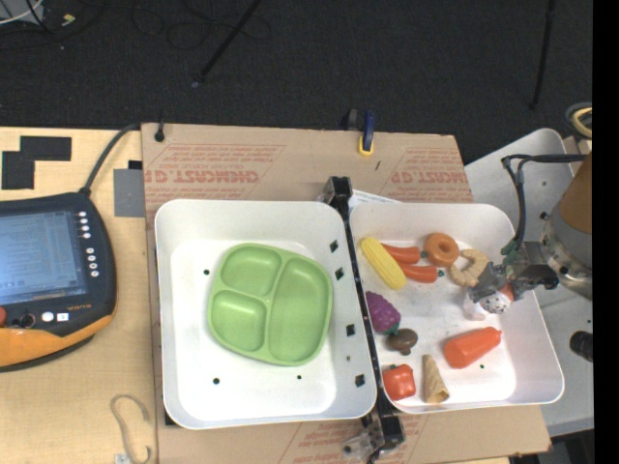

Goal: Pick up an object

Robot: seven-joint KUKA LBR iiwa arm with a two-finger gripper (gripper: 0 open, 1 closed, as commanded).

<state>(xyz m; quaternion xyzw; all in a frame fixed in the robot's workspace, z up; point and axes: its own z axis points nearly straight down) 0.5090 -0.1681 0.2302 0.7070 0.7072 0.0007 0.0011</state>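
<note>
Two shallow white plastic bins [193, 259] fill mid-frame — a green sectioned tray [271, 303] left, toy food right. The grey arm's gripper [505, 280] hovers at centre-right, nearest a small white die-like piece [494, 302]; its grip cannot be judged. An orange carrot [471, 347] lies just below.

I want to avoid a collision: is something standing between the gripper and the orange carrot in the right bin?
Nothing visible blocks it. The gripper sits at the right bin's right side, beside a small white piece. The orange carrot lies just below-left of it, with bare bin floor between them.
</note>
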